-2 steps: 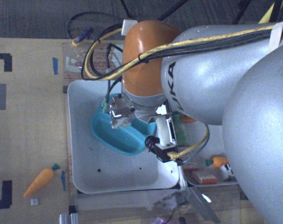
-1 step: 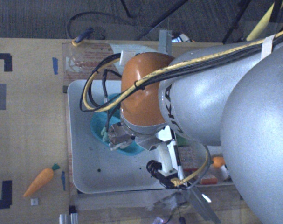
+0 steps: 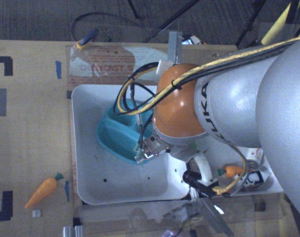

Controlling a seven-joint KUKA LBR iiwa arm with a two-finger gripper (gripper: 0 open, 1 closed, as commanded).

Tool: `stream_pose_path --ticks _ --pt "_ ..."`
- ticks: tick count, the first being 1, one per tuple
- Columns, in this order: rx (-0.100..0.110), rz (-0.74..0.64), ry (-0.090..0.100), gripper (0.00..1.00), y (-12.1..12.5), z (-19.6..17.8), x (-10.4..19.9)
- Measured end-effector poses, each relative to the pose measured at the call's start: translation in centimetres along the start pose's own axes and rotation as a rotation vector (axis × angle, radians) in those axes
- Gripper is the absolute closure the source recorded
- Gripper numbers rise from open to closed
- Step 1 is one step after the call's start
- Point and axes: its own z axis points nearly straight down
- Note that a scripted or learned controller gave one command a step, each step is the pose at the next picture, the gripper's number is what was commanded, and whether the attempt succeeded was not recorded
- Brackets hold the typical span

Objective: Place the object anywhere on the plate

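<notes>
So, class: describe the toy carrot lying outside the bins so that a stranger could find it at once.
Start at the white bin under the grey arm and look past its lower left corner, on the tan bench. There lies the toy carrot, orange with a green top; a second carrot lies beneath the arm instead.

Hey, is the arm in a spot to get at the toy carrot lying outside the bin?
Probably not as it stands. The arm hangs over the teal plate inside the white bin, while the carrot lies on the bench beyond the bin's far wall.
</notes>
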Motion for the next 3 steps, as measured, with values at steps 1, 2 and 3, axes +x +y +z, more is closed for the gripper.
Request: stream_pose_path --ticks 1,2,3 --pt "-0.004 -0.078 -0.001 1.00 0.5 -14.4 1.0" --pt "-0.002 -0.055 -0.001 1.00 3.7 -6.2 -1.0" --pt "-0.001 -0.055 -0.001 1.00 3.3 -5.2 -2.1"
